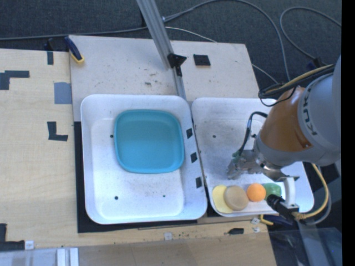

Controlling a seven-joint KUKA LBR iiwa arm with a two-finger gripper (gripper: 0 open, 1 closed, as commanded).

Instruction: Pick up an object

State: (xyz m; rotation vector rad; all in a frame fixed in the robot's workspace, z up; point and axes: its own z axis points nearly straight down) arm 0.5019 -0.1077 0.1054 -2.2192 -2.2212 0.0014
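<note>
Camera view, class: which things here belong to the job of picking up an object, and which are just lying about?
Part of the job:
- hand
- orange ball
- tan ball
- yellow disc
- green item
- right bin

Just lying about:
- blue plate
- left bin
- yellow-tipped clamp

We see the gripper [239,168] low in the right bin [222,115], above a tan object [236,198] and orange ball [255,192]. A teal plate [148,141] occupies the left bin [97,165].

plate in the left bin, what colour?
Light blue plate, clearest in the camera view.
</note>
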